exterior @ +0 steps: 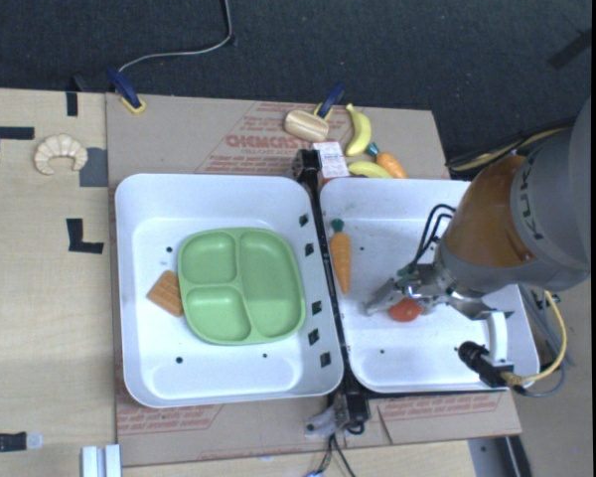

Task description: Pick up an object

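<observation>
In the right bin (377, 371), the gripper (402, 296) hangs low over a small red tomato (405, 311); whether its fingers are apart or closed is unclear. This looks like the grasp step. Next calls for closing, then lifting. A carrot (341, 258) lies beside the divider; bananas (360, 137) lie beyond the bins.
</observation>
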`<state>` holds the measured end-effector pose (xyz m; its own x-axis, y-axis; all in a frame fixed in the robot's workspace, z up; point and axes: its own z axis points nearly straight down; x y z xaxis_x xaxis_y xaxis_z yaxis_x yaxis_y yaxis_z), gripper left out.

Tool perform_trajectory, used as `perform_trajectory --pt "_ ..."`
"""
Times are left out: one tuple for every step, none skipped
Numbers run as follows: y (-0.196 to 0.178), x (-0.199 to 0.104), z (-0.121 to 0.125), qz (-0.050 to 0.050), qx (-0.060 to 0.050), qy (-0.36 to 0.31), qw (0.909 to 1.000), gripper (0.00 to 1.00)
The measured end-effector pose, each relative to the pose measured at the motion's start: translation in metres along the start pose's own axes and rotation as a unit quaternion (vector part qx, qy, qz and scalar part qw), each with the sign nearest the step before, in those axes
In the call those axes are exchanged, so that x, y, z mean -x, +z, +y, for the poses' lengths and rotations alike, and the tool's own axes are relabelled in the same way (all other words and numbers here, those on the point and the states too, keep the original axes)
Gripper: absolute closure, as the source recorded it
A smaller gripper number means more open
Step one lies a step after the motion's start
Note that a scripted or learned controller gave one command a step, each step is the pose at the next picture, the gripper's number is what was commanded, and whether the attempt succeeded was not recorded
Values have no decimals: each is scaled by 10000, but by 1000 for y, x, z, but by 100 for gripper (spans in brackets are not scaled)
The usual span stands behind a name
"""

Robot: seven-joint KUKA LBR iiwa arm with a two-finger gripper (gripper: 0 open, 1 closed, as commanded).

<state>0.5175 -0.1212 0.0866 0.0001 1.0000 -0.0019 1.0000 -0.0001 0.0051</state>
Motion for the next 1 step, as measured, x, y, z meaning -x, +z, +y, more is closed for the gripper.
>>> perform_trajectory --pt "-11 0 1 -4 9 3 10000 100"
